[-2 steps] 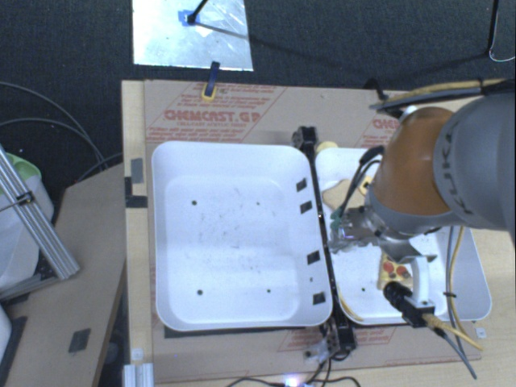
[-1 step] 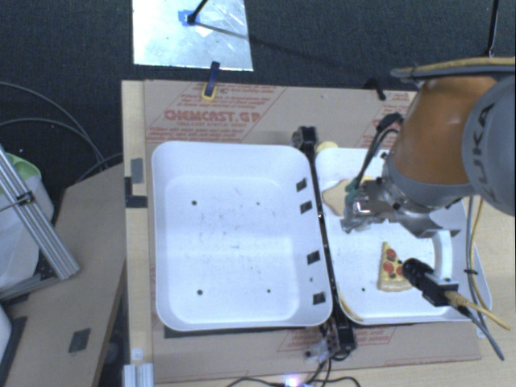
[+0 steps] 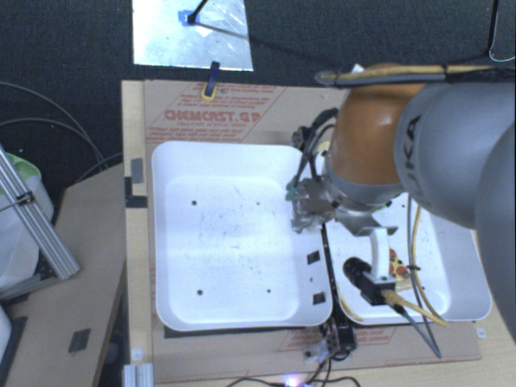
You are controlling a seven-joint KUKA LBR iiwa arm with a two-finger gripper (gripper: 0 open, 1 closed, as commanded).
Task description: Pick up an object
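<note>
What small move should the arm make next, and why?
Probably a short sideways shift toward the small red object in the right bin. The arm hangs over that bin's left edge, and the object seems to lie a little beside the wrist, not under it.

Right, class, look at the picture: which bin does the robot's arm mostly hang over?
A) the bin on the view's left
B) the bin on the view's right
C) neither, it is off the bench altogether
B: the arm reaches in from the view's right and covers much of the right-hand bin, while the left-hand bin is almost wholly uncovered.
</note>
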